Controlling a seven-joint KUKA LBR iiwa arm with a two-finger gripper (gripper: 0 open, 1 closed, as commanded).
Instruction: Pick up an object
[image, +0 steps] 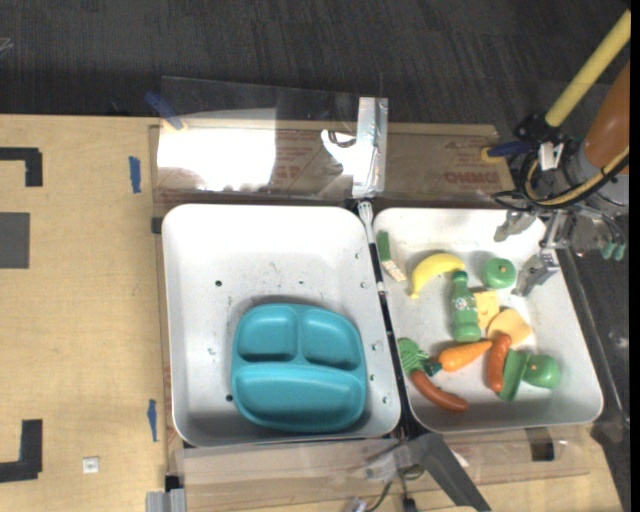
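The gripper (527, 252) hangs over the right bin (585, 405), fingers spread and holding nothing. Below it lie toy foods: banana (437, 269), carrot (465, 355), green apple (498, 271) (others overlap, hard to name).

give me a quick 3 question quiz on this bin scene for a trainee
1. True or false: the teal tray lies in the right bin.
2. Which item lies nearest the gripper? A) banana B) green ball C) carrot
3. Fill in: the gripper hovers near the right bin's ____ corner in the view.

Key: 1 false, it lies in the left bin. 2 B. 3 upper right.
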